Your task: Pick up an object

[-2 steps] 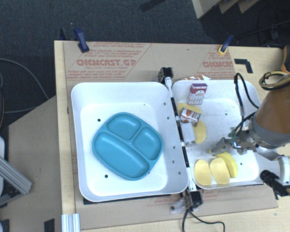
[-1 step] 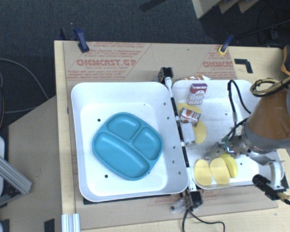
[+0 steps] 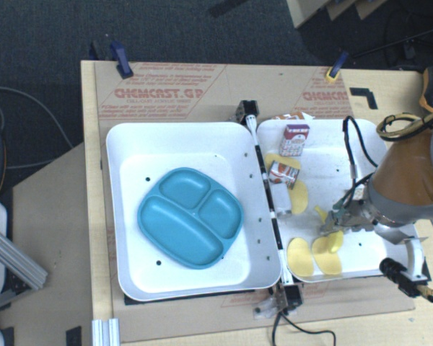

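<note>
Gripper (image 3: 337, 220) sits low in right bin (image 3: 361, 139), near its front edge, over yellow chips (image 3: 325, 251). Finger state: cannot tell. Rec. centring on one chip, away from bin wall, before closing.

A divided plate (image 3: 190, 216) lies in the left bin (image 3: 123, 150); cartons (image 3: 294, 140) and chips (image 3: 300, 256) in the right bin (image 3: 368, 265)

The arm (image 3: 408, 171) comes in from the right edge of the frame, orange band up top, grey wrist bent down low. The gripper (image 3: 337, 220) sits at lower right, pointing left; too small to read more.
</note>
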### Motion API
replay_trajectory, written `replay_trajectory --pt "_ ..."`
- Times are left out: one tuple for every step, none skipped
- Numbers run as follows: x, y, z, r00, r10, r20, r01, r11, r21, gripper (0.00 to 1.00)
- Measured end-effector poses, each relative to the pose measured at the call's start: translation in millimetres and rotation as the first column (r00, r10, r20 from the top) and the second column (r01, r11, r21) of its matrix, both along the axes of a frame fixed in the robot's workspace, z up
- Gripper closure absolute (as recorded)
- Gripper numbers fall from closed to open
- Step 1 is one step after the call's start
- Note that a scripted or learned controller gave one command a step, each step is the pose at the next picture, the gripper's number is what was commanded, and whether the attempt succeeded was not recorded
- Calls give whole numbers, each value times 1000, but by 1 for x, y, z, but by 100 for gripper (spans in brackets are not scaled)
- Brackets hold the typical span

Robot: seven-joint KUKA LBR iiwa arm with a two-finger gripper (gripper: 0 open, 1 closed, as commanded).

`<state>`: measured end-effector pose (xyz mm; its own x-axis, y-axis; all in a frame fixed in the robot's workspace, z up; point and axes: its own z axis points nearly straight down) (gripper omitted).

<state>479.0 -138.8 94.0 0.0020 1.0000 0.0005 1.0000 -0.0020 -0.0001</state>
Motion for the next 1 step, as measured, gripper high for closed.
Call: replay_trajectory --pt "1 78 115 1000 3 1 -3 1000 0 100"
